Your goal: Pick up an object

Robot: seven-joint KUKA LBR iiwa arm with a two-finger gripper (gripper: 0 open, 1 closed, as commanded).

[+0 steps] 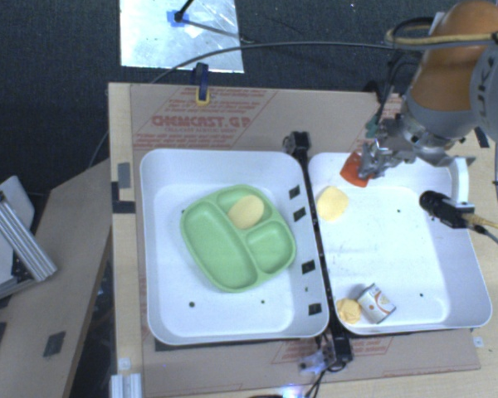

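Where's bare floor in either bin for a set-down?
Right bin: open middle, between yellow lump and can. Left bin: near strip below green plate. Crowded: right bin's far-left corner, by gripper and orange piece.

In R bin [423, 264]: claw [372, 164] beside orange obj [353, 172].

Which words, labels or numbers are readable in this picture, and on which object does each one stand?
"CHEMCAST GP": large red print on the brown board.
Smaller red print around it: too blurred to read.
Label on the small can in the right bin: too small to read.
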